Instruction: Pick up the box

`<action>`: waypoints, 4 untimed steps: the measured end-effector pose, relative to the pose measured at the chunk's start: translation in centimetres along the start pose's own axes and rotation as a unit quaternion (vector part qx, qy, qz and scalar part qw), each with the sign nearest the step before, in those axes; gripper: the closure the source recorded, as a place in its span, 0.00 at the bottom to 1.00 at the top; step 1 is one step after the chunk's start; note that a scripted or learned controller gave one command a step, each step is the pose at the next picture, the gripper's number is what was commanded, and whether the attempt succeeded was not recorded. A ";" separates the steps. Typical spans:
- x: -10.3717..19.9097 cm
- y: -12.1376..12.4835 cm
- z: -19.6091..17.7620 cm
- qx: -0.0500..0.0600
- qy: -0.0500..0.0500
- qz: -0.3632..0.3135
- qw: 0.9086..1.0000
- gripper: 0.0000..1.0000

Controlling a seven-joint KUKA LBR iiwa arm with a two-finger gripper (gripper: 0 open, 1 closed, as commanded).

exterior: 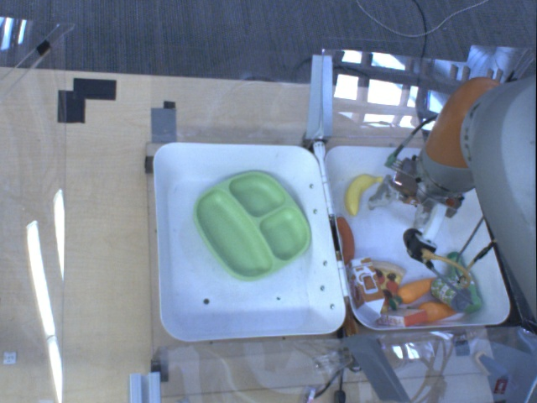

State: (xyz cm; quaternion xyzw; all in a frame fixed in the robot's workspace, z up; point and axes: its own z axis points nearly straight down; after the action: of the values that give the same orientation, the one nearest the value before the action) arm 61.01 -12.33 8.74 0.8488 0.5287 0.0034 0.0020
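Inspection of the table [92,250]: 2 white bins side by side. The gripper [388,193] hangs over the far part of the right bin [382,235], carried on the grey arm with its orange band [457,124]; whether it is open or closed cannot be told from this angle, and nothing is seen held in it. Right bin contents: a yellow banana [361,193] just beside the gripper on the side toward the left bin; a reddish-brown elongated item [346,238] along the dividing wall, nearer the camera than the gripper; the box [369,279] further toward the camera again, in the bin's near corner by the dividing wall, well apart from the gripper; 2 orange carrot-like pieces [417,291] just beside the box on its side away from the left bin; a green-tinted item [459,295] beyond them, near the bin's outer wall. The box is small, mainly white, with red patches and printed artwork on its upper face; it lies flat and skewed to the bin walls. Its contact with the neighbouring orange pieces cannot be confirmed. Left bin [189,309], well away from the gripper: 1 green plate [252,222] with 3 compartments, lying flat near the bin's middle.
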 end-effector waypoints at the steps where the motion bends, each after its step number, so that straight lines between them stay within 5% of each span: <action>1: -8.5 -4.8 -0.4 -0.002 0.004 0.009 1.000 0.00; 2: -3.7 4.7 0.2 0.002 -0.001 0.060 0.998 0.00; 3: -6.4 0.1 0.0 0.001 -0.001 0.184 0.983 0.00; 4: -1.9 5.8 0.2 0.004 -0.002 0.250 0.968 0.00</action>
State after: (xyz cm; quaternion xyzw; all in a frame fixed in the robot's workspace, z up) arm 65.40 -16.60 8.62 0.9540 0.2999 0.0003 -0.0013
